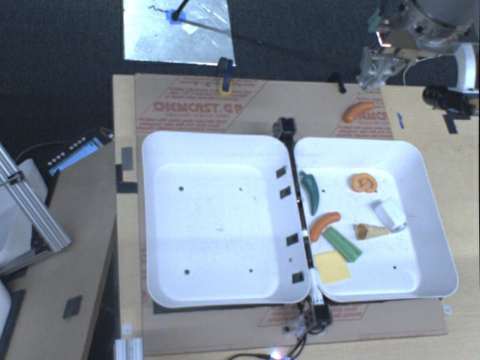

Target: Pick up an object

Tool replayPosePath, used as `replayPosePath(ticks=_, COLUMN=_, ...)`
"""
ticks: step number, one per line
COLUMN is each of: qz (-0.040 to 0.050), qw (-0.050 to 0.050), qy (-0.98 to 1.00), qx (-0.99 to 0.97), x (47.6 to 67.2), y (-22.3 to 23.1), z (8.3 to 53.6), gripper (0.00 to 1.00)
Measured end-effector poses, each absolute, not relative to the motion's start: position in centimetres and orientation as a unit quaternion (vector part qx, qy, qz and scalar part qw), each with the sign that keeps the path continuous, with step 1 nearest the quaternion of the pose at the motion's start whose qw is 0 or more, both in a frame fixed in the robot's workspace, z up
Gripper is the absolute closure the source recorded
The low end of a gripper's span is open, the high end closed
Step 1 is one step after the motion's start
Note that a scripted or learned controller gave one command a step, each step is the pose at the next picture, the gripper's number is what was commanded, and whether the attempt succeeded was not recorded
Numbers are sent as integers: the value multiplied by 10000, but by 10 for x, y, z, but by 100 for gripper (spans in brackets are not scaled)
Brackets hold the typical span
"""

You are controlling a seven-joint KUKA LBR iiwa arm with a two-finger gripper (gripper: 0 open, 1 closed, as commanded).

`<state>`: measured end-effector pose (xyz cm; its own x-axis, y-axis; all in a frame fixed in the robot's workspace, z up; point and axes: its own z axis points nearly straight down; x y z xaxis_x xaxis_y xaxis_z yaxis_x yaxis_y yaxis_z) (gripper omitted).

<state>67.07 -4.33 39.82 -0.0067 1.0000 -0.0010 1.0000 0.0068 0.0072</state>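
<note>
White bins [420,201], orange sausage [324,224], yellow block [331,266], green pepper [310,191]

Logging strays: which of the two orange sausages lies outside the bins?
The upper sausage, on the cardboard above the right bin. The other sausage lies inside that bin, beside the green block.

White bins [214,145]: smooth, semi-gloss plastic. Desk [75,231]: matt wood. Cardboard sheet [255,100] beneath: matt, printed red. Silver sheet [161,21]: shiny, crinkled foil.
</note>
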Motion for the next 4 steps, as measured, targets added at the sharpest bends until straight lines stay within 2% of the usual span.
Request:
replayPosePath(ticks=1, qz=58, qw=66, qy=7093, qx=7048, x=651, y=-40, z=524, gripper=100)
replayPosePath(ticks=2, qz=14, qw=3, qy=7097, qx=7045, x=599, y=-17, z=521, gripper=100)
replayPosePath(ticks=3, qz=12, qw=24, qy=7074, qx=7068, x=670, y=-34, z=535, gripper=100)
replayPosePath(ticks=4, qz=-9, qw=26, qy=7041, qx=7101, x=667, y=-146, z=533, gripper=100)
